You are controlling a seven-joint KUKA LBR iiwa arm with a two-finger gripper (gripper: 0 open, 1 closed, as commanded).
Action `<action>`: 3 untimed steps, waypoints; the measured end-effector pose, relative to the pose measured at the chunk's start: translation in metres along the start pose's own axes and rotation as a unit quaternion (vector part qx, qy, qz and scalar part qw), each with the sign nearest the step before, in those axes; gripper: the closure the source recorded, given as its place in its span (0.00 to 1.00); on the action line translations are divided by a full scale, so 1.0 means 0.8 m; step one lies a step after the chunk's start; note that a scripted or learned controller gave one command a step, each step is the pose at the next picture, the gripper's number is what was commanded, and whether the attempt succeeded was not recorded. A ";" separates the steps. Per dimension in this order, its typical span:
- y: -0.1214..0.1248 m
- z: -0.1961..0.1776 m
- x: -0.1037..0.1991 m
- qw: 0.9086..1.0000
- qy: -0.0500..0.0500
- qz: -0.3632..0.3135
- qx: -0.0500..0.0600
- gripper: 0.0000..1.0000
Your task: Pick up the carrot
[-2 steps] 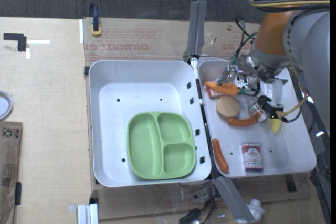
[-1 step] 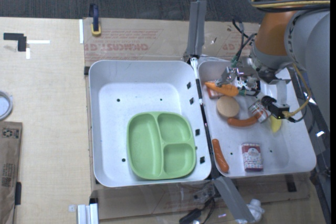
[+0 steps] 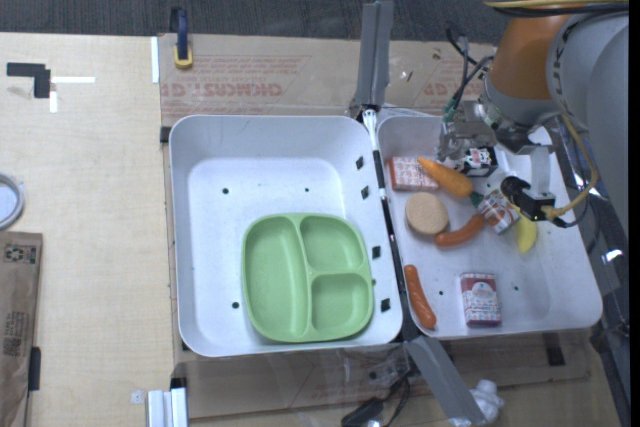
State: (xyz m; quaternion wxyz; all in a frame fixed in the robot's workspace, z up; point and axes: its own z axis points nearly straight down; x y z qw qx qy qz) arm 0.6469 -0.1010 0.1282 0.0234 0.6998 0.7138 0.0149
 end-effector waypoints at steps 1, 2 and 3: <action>0.000 0.000 0.000 1.000 0.000 0.000 0.000 0.00; -0.072 0.042 0.012 1.000 0.006 -0.004 0.028 0.00; -0.109 0.040 -0.020 0.999 0.006 0.017 0.027 0.00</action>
